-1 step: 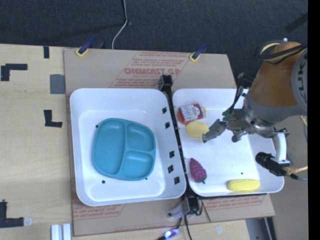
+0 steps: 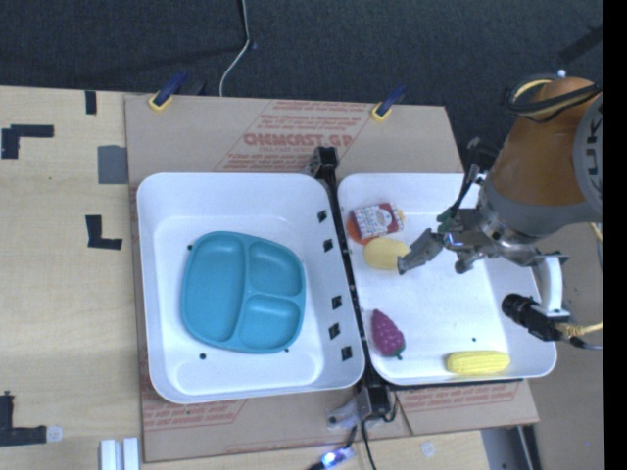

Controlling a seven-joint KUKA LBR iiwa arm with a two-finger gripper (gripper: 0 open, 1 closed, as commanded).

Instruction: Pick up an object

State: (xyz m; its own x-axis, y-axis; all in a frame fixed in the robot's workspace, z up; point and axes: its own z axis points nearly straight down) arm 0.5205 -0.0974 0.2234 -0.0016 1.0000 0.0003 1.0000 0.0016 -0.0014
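Closest to the lens, down at the near rim of the right bin (image 2: 509, 368), sits a knobbly yellow corn cob (image 2: 478, 362), lying flat, well below the gripper (image 2: 439, 251). Up and left of it is a bumpy purple grape bunch (image 2: 387, 333), kinda teardrop shaped, down-left of the gripper and not touching anything. The left bin (image 2: 162, 204) holds a smooth teal plastic divided plate (image 2: 243, 291) with three compartments and rounded corners, far off to the gripper's left.

The gripper hangs over the right bin with its dark fingers spread apart, nothing between them. One fingertip (image 2: 407, 261) is right at the edge of a smooth, rounded yellow lemon (image 2: 385, 254), just to the gripper's left; can't tell if it's touching. Behind the lemon lies a crinkly red packet (image 2: 374, 220) with a white label, up-left of the gripper. Brown cardboard (image 2: 294, 130) with red print lies under both bins.
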